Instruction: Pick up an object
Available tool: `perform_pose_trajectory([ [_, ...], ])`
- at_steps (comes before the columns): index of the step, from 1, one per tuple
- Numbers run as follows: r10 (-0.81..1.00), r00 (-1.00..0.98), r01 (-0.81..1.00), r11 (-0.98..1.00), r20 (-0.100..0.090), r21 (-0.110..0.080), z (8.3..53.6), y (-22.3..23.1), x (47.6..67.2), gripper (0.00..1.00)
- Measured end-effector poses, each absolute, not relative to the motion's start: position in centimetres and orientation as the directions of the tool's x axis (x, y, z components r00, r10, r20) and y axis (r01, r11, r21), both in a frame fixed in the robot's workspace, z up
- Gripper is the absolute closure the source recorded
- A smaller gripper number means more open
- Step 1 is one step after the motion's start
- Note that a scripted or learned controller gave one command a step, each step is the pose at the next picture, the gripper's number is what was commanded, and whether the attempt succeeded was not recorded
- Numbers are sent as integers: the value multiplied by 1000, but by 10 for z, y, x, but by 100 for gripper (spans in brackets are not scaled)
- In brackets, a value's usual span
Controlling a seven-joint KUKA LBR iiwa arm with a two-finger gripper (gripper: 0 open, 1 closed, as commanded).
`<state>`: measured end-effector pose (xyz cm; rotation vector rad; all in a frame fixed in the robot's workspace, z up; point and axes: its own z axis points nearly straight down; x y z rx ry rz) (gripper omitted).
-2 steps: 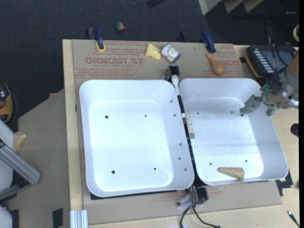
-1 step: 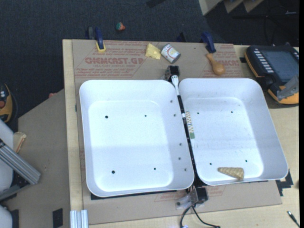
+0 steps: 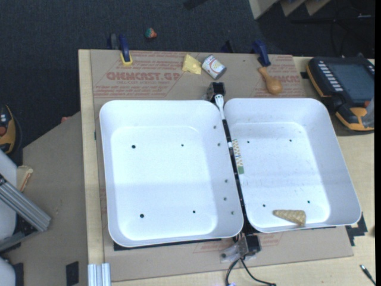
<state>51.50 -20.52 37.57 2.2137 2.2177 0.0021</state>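
Tan ridged cone (image 3: 290, 217) (tapered) lying in glossy white right bin (image 3: 333, 159).

Bench (image 3: 95, 231) bears a cardboard sheet (image 3: 149, 73); on it, left bin (image 3: 113, 159) and right bin (image 3: 333, 154) side by side.

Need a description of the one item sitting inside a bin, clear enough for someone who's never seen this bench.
Start at the right bin of the two white ones and go to its near edge. There lies a small tan cone-shaped piece on its side, pointed end toward the left bin. The yellow wedge, small box and orange-brown pear-shaped piece all sit on the board beyond the bins.
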Motion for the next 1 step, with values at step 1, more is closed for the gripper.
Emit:
perform_pose_trajectory([
  [1,1000,-7,1000,7,6,-11,283,-122,499,100],
])
